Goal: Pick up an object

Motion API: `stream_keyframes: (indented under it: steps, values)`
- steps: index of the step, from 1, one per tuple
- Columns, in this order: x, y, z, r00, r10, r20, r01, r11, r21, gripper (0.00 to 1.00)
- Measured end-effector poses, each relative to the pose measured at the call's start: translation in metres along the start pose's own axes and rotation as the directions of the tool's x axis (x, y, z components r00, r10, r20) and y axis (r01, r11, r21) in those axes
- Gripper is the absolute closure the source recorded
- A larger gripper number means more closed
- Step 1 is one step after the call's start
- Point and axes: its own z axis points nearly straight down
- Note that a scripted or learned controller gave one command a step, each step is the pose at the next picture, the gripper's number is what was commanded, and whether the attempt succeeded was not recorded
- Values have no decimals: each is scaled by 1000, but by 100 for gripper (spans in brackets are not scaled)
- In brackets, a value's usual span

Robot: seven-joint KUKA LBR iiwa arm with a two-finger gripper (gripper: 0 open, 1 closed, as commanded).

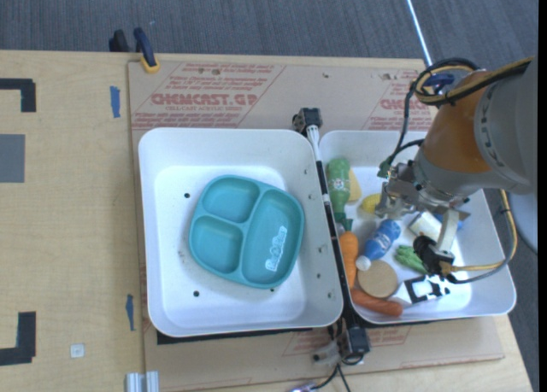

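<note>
Gripper (396, 200) sits low inside the right-hand bin (484, 293), on the end of the grey arm (506, 125) that comes in from the right of my view with its orange band (449, 147) just above the wrist. From this angle I cannot tell whether it is open or closed, and I see nothing clearly held in it.

All the loose objects are crowded in that bin. A small yellow object (369, 204) lies just beside the gripper on its left, and a blue-and-white bottle (380, 241) lies tilted just below it. Against the bin's left wall rests a green bottle with a yellow label (339, 181), and further down that same wall an orange carrot (349, 255). Near the front of the bin I see a round tan disc (379, 281), touching a reddish sausage (377, 302) that lies along the front edge. A small green item (408, 255) and a black-and-white piece (424, 289) lie to the right of the disc.

The left-hand bin (171, 219) holds a teal divided plate (246, 231), lying flat near its middle. Both bins stand side by side on the pale wooden bench (68, 211).
</note>
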Motion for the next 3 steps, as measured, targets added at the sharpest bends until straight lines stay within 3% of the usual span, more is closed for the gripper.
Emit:
stream_keyframes:
  steps: [1,2,3]
  values:
    - [0,0,0,1000,0,0,0,1000,1,0]
    - [-32,10,22,917,-398,-1,398,917,28,0]
    - [-31,11,11,918,-397,0,397,918,24,100]
